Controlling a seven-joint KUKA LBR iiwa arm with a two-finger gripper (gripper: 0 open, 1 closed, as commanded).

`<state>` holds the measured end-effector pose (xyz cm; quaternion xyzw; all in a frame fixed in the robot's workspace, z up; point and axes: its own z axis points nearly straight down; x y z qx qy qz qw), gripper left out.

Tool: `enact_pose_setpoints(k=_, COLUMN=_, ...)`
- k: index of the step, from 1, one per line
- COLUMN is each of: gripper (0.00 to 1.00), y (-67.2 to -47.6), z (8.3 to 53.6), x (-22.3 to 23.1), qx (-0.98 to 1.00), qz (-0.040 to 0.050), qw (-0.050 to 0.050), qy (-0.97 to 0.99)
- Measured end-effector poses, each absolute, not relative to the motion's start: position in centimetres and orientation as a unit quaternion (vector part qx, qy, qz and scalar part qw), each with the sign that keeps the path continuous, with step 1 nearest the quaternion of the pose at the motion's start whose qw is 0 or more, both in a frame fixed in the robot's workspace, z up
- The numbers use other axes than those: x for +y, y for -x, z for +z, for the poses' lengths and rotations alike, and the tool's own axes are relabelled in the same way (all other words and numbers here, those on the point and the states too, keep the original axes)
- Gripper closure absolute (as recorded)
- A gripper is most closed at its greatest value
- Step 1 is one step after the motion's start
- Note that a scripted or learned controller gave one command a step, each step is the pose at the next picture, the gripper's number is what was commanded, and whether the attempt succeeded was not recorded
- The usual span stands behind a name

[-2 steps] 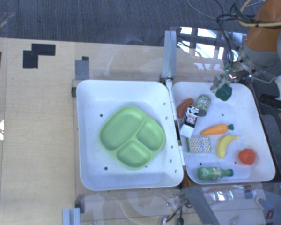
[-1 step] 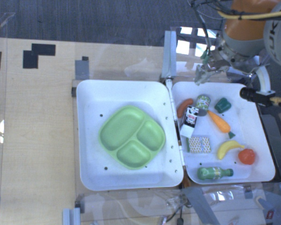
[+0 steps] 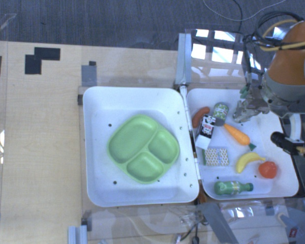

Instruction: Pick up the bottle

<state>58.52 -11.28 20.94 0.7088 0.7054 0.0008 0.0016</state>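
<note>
Bottle (image 3: 234,187) first: I see it lying on its side, green, along the near edge of the right bin (image 3: 290,187), well apart from my gripper (image 3: 245,110) and toward the bottom of the view from it. Gripper hangs over the far part of that same bin, under the grey arm with its orange band (image 3: 290,55); I cannot tell how the fingers stand, and nothing shows between them.

Just below the gripper lies a carrot (image 3: 237,134), slanting. To its left stand a small can (image 3: 220,111) and a black-and-white carton (image 3: 207,126), with a sausage (image 3: 200,116) further left by the bin wall. Below the carrot from the gripper I see a banana (image 3: 249,161) and a tomato (image 3: 268,170), near each other, and a patterned square packet (image 3: 216,156) left of them, just above the bottle.

Far to the gripper's left, the left bin (image 3: 99,187) holds a green tray (image 3: 143,148) with 3 compartments.
</note>
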Motion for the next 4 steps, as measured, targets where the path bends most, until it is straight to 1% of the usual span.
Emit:
enact_pose_setpoints(k=1, gripper=0.0, y=-58.5, z=21.0, x=-11.3, qx=0.705, qz=0.0011, qw=0.002, qy=-0.709)
enact_pose_setpoints(k=2, gripper=0.0, y=-52.9, z=10.3, x=-12.3, qx=0.743, qz=0.0061, qw=0.01, qy=-0.669)
enact_pose_setpoints(k=3, gripper=0.0, y=-49.7, z=9.7, x=-9.4, qx=0.732, qz=0.009, qw=0.014, qy=-0.681)
enact_pose_setpoints(k=4, gripper=0.0, y=-49.1, z=10.7, x=-12.0, qx=0.679, qz=0.0047, qw=0.005, qy=-0.734)
